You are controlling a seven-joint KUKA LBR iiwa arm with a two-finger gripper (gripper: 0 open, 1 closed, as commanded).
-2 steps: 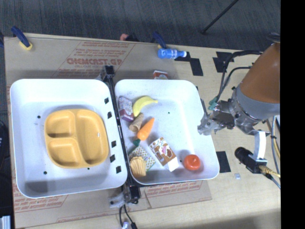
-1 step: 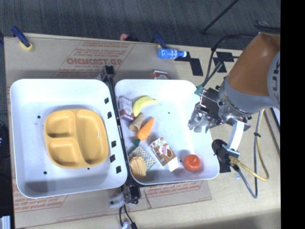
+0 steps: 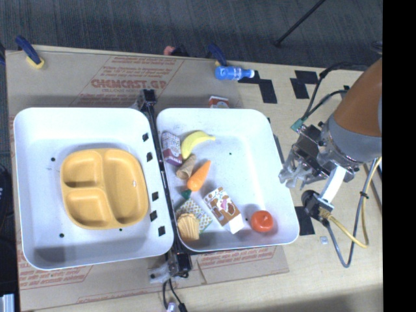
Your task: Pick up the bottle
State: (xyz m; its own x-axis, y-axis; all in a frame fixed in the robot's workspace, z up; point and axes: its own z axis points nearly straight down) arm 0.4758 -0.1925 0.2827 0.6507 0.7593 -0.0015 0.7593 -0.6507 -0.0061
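Seen from above at a slant, the bench carries two shallow white bins side by side on a sheet of printed cardboard. The left bin [image 3: 39,239] holds a yellow divided plate [image 3: 103,187], lying flat near its middle. The right bin [image 3: 253,125] holds a cluster toward its left and lower part: a banana [image 3: 195,142], a carrot [image 3: 199,174] just below it, a small carton [image 3: 224,208] lying tilted, a red round fruit [image 3: 262,221] near the lower right corner, a pale ridged piece [image 3: 188,226] at the lower left, and a dark wrapper [image 3: 171,147] against the left wall. The bottle [image 3: 232,73] (blue, lying on its side) rests outside both bins, on the bench at the upper middle of the frame, above the right bin's top edge. The gripper [image 3: 296,174] hangs at the right of the frame, just outside the right bin's right wall, well apart from the bottle; whether its pincer is wide or narrow cannot be told from here, and nothing shows between its tips.
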